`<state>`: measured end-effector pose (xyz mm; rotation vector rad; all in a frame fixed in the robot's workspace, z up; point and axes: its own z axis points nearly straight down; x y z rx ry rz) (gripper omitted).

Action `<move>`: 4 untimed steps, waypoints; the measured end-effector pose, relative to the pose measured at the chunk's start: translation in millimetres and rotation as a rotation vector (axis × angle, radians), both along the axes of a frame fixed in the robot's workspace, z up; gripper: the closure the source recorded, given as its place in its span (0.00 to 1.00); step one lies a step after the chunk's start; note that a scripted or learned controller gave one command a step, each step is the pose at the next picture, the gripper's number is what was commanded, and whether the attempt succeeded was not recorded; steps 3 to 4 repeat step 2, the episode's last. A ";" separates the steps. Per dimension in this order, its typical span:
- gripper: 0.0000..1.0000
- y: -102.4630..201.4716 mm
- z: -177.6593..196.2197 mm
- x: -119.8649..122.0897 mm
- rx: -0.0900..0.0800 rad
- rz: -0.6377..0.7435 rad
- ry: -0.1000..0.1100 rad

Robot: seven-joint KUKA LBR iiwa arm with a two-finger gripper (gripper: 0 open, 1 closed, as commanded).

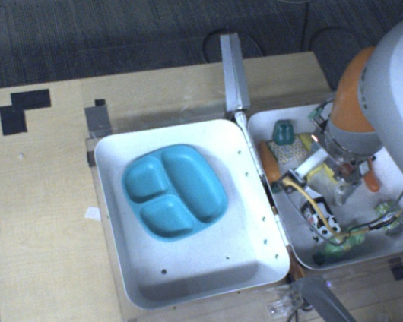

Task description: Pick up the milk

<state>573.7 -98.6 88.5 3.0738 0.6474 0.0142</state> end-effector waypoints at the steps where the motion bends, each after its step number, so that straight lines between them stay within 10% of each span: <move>1: 0.00 17.1 57.3 28.3 0.000 0.061 0.005; 2: 0.00 36.3 97.2 39.0 0.001 -0.208 0.006; 4: 0.00 36.3 97.2 39.0 0.001 -0.208 0.006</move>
